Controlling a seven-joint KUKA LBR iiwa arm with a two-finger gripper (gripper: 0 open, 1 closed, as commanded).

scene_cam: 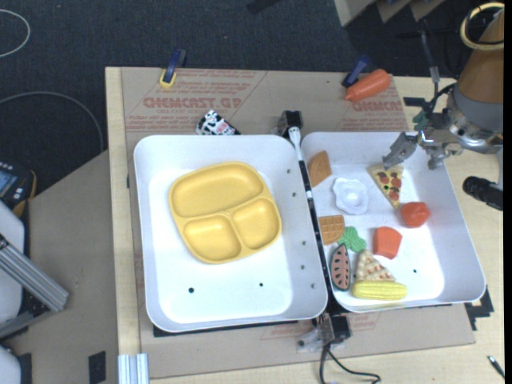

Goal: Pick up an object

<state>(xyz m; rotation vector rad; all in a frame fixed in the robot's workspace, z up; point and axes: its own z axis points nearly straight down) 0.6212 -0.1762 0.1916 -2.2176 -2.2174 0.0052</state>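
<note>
The claw (416,144), fingers spread and holding nothing, hovers just above the pizza slice (390,184).

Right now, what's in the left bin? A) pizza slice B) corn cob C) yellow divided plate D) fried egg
C: the yellow divided plate lies alone in the left bin, while the toy foods sit in the right bin.
</note>
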